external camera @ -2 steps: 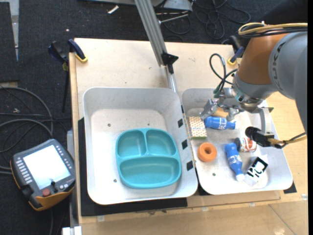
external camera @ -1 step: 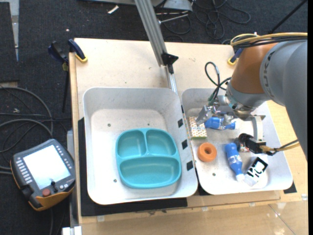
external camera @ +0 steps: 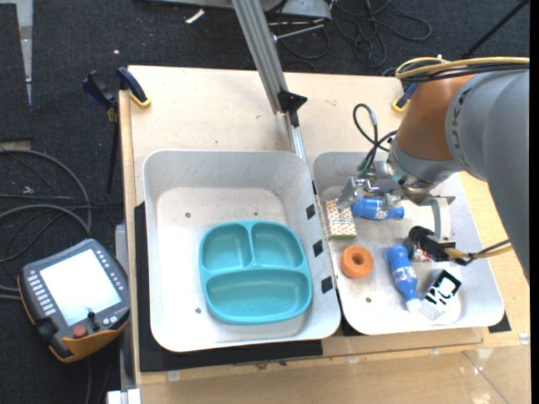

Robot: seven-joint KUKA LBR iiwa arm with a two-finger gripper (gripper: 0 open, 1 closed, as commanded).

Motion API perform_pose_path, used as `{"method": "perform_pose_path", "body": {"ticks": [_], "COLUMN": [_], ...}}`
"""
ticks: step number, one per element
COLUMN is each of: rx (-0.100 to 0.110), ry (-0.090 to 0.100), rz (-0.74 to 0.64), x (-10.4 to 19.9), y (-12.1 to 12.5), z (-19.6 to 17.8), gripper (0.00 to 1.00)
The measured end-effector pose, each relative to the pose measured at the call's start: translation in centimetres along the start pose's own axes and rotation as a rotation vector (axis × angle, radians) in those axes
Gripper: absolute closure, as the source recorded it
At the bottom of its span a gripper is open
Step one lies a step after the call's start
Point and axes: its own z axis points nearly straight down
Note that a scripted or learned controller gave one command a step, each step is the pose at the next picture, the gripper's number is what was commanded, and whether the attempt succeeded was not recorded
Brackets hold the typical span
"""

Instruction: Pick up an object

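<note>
**Hand low over a short blue cylinder in the right bin**

The grey arm (external camera: 497, 116) reaches in from the right edge and bends down into the right bin (external camera: 370, 310), its orange band (external camera: 425, 120) above the bin's far half. The hand (external camera: 370, 194) sits low in the far left part of that bin. Directly at it lies a short blue cylinder (external camera: 376, 209) on its side, with a pale end pointing right. From this slanted view I cannot tell whether the hand is spread or pressed together. The cylinder seems to lie right against it, though contact is not clear.

Just left of the cylinder, a speckled green-and-white card (external camera: 340, 220) rests by the bin's left wall. Nearer the camera, an orange ring (external camera: 357, 261) lies flat on the bin floor, apart from the card. To the ring's right a longer blue tube (external camera: 402, 274) lies at a slant with a white cap at its near end. A black-and-white piece (external camera: 442, 289) sits just beside that cap.

The left bin (external camera: 173, 242) holds a teal divided plate (external camera: 253, 272) with two small compartments at the far side and one wide one at the near side. It lies flat, toward the bin's near right.

Both bins stand side by side on the pale tabletop (external camera: 210, 108). A slanted metal bar (external camera: 263, 49) crosses its far edge, and a clamp (external camera: 118, 87) grips its far left corner. A teach pendant (external camera: 74, 297) lies on the floor to the left.
</note>
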Motion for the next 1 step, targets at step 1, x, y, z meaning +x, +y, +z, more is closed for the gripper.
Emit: {"method": "perform_pose_path", "body": {"ticks": [1], "rx": [0.003], "ry": [-0.001], "rz": [0.001], "x": [-0.07], "y": [-0.07], "z": [-0.74], "gripper": [1.00]}}
